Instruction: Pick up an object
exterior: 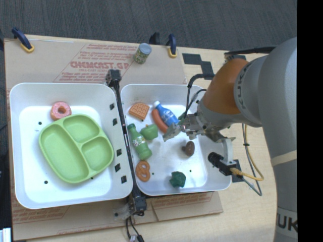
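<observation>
My gripper (174, 130) hangs low in the right bin (212, 183), reaching in from the right under the orange-banded wrist. It sits just below a blue bottle (166, 114) and beside a red sausage (159, 121). A brown lump (189, 148) lies a little to its lower right. Left of the gripper are a green piece (150, 132) and a green bottle (138, 139). An orange waffle (139, 111) lies near the bin's top left. A pretzel (143, 170) and a dark green object (177, 179) rest near the front wall.
The left bin (20, 185) holds a green divided plate (75, 147) and a pink donut (60, 110). A small jar (143, 53) stands on the cardboard behind the bins. A black divider rail (121, 130) runs between the bins. A yellow cable (250, 173) loops at the right.
</observation>
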Controlling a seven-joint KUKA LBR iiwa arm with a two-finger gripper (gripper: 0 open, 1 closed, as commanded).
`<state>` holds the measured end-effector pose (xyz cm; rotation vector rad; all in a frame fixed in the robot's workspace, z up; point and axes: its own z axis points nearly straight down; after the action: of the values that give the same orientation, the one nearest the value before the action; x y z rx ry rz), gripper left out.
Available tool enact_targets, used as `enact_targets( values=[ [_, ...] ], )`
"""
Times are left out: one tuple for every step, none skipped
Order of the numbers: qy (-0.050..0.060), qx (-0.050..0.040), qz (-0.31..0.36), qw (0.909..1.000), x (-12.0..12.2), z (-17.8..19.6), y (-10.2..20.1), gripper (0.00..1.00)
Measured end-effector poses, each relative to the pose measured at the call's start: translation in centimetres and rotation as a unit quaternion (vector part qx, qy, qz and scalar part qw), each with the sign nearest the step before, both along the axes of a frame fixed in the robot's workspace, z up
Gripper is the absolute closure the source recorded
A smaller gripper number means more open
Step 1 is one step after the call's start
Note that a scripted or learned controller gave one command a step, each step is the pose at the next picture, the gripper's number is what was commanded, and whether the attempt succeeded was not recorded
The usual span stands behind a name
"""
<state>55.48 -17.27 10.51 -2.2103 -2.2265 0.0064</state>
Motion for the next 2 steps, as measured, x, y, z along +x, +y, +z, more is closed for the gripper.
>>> enact_targets(
  values=[
    [0.0, -0.001, 0.002, 1.0, 0.1, 1.1, 0.0, 1.0],
    [-0.003, -0.0003, -0.001, 1.0, -4.4, 10.6, -2.2, 1.0]
  ],
)
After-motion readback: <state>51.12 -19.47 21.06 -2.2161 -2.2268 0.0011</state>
